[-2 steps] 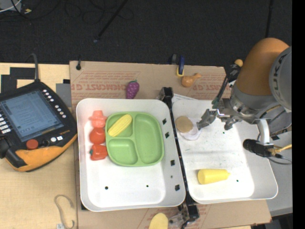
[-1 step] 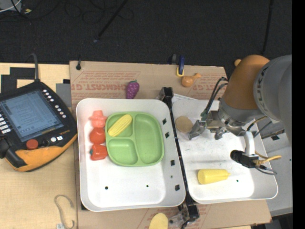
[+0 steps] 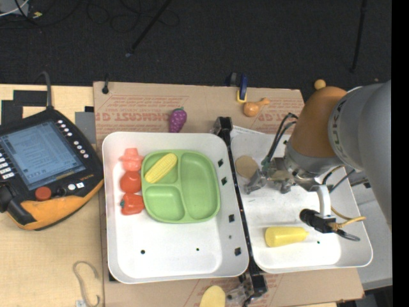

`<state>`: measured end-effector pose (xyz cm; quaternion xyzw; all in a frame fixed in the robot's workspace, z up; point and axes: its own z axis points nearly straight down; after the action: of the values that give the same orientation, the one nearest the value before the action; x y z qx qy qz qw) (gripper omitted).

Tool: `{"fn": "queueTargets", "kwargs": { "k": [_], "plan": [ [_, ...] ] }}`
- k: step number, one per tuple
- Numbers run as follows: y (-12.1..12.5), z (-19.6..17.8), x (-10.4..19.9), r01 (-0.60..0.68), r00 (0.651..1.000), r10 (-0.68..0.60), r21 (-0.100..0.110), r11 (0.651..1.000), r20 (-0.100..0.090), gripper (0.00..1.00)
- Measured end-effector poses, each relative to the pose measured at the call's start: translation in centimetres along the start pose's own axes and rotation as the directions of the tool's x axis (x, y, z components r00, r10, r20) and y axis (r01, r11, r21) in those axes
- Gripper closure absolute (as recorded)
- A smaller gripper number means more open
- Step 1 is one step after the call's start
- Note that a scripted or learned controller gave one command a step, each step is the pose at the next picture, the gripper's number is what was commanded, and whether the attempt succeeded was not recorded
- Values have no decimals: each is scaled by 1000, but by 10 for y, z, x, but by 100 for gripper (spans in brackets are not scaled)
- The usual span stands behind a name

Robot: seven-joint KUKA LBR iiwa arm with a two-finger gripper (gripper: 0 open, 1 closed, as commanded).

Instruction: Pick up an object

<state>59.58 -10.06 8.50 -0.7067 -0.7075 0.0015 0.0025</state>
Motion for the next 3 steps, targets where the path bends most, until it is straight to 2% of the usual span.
{"fn": "queueTargets", "kwargs": {
  "k": [1, 2, 3],
  "plan": [
    [0, -12, -2, -5, 1000, 5, 0, 1000, 0, 100],
    [2, -54, -2, -2, 1000, 2, -7, 1000, 1, 100],
    [1, -115, 3, -2, 1000, 2, -9, 1000, 1, 100]
  ]
}}
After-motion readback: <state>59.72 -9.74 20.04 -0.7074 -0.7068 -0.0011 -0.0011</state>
